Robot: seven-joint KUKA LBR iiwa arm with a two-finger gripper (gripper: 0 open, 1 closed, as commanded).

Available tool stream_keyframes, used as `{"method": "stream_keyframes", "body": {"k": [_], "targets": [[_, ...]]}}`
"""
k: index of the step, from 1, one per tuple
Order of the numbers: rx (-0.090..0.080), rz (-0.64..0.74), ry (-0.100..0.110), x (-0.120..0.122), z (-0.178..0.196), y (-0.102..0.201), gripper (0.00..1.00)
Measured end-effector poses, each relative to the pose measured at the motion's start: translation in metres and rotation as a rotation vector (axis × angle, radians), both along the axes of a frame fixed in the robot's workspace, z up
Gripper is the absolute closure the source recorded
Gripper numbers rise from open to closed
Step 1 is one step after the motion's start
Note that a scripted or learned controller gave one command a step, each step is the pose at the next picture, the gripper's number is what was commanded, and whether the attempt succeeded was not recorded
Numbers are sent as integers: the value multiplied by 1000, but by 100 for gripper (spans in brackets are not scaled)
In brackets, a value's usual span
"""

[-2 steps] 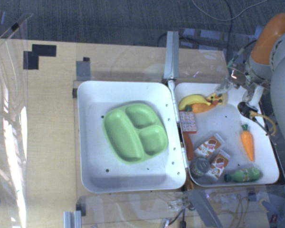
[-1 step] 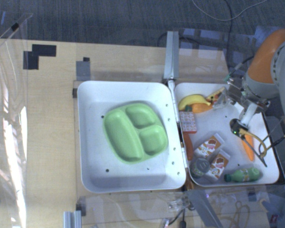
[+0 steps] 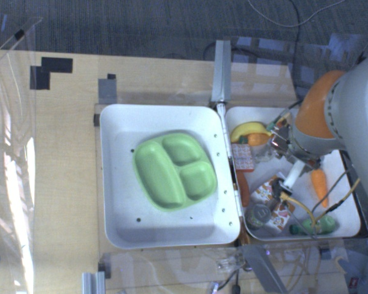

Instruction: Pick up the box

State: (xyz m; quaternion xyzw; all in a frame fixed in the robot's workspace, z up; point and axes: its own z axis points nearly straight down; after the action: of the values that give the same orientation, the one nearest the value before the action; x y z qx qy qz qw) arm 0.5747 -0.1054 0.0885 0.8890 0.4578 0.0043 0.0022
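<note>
bins: 2, side by side | left bin [image 3: 110,225]: 1 green divided tray [image 3: 175,170] at centre, bare floor all round it | right bin [image 3: 349,225]: crowded; 1 box [image 3: 275,195] near front-left corner, 1 banana [image 3: 248,129] at back-left, 1 carrot [image 3: 319,185] by right edge | gripper [image 3: 279,141]: over back-left, finger state cannot tell

Right bin [image 3: 354,225] crowded; arm [image 3: 349,112] overhead

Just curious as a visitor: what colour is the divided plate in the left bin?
Light green, plain with no pattern; the plate shows clearly in the camera view.
</note>
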Motion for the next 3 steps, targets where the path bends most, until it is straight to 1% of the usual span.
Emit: {"method": "stream_keyframes", "body": {"k": [1,2,3], "targets": [[23,-69,1,-18,3,-69,0],[3,-501,4,65,54,-75,0],[0,-596,13,82,0,-6,0]]}}
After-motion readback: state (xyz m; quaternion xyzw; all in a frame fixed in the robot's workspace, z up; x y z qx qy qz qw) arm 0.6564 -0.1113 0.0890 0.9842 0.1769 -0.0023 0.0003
